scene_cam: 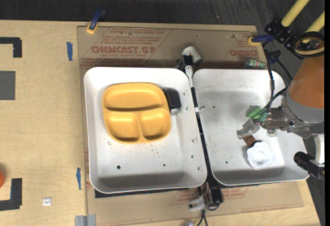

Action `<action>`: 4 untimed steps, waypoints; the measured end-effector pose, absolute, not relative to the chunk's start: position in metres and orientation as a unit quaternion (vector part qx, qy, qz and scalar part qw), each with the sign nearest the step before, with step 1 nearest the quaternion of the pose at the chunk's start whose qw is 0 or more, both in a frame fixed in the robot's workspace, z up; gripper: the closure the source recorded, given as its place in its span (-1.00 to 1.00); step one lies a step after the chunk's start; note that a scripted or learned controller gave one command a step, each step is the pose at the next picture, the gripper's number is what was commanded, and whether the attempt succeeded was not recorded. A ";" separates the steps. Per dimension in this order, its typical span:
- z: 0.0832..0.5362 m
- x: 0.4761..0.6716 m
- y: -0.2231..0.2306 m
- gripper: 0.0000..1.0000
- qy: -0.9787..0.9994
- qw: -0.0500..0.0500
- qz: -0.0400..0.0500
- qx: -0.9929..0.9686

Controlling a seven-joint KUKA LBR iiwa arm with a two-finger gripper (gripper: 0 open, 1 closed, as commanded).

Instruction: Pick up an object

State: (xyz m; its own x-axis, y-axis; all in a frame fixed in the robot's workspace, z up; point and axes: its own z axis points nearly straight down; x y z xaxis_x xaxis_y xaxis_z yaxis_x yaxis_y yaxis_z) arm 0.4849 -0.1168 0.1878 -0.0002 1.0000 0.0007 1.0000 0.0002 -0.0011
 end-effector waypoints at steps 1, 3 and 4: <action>0.085 0.549 -0.163 -1.00 -0.765 -0.002 -0.001 -0.644; 0.085 0.659 -0.184 -1.00 -0.818 0.002 0.001 -0.575; 0.096 0.660 -0.184 1.00 -0.818 -0.002 0.000 -0.575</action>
